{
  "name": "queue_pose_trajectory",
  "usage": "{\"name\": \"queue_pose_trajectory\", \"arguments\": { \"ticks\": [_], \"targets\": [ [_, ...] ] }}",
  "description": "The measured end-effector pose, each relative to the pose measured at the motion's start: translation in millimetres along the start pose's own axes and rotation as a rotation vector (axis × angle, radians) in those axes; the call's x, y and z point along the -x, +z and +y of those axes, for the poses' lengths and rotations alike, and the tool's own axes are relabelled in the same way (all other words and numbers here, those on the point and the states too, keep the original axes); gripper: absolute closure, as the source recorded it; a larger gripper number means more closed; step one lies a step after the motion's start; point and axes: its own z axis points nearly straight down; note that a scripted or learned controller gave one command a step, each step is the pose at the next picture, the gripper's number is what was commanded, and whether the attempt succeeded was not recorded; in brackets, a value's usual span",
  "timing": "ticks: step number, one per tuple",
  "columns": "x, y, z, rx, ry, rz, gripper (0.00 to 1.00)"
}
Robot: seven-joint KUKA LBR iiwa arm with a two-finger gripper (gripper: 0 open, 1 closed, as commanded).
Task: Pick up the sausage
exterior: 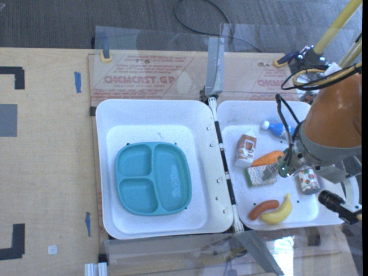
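The sausage [260,209], short and reddish-brown, lies near the front edge of the right bin [253,115], touching a yellow banana [279,210] on its right. My gripper [284,167] hangs over the middle of that bin, behind the sausage and a little to its right. It sits over the right end of a carrot [267,158] and the edge of a small green packet [256,176]. The sausage lies free on the bin floor, apart from the gripper.
The right bin also holds a small white-and-brown carton [245,149], a blue bottle [276,127] at the back and a strawberry-printed can [309,181] under the arm. The left bin [115,119] holds a teal divided plate [153,177]. Cables hang at the right.
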Motion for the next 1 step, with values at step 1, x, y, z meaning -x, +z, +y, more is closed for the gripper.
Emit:
{"name": "queue_pose_trajectory", "arguments": {
  "ticks": [1],
  "targets": [
    [95.3, -1.8, -55.6, 0.006, -0.33, -0.007, 1.0]
  ]
}}
